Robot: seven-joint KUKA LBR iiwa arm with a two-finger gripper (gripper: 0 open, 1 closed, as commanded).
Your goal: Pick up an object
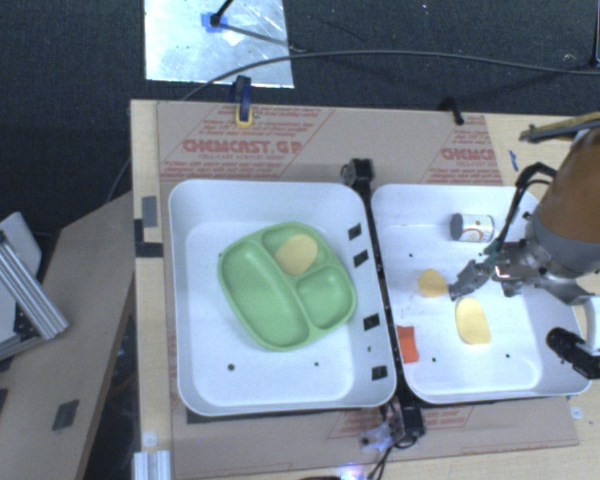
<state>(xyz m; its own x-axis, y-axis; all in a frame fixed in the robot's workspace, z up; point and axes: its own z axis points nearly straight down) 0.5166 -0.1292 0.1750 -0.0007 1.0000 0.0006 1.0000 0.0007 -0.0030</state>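
The orange-red block point(407, 344) lay nearest the camera, at the front left edge of the right bin point(510, 383), close against the divider between the two bins.

The end effector point(467, 282) hung low over the middle of that bin, reaching in from the right, its dark tip between two yellow pieces: a small yellow-orange lump point(432, 284) just to its left and a paler yellow slice point(472, 322) just below it. Whether it was spread or pressed together could not be told; the tip read as one dark blurred shape, and nothing was seen pinched in it. Either yellow piece looked a likely target, and both rested on the bin floor.

The risk, as a judgement, lay in that crowding. A descent aimed between the two pieces could close on nothing, or nudge one aside. The slice looked flat and low, so the tip could scrape over it or push it along the smooth white floor rather than lift it. The lump looked rounded and could squirt out sideways.

Farther back a small white and dark can point(472, 228) lay on its side near the rear wall, well apart from the tip. In the left bin point(205, 298) sat a green divided tray point(270, 313) with a yellow piece point(298, 254) in its upper compartment.

The arm's grey and orange bulk was cut off at the right and covered the bin's right side, so anything lying under it stayed unseen. Both bins rested on the desk point(310, 133).
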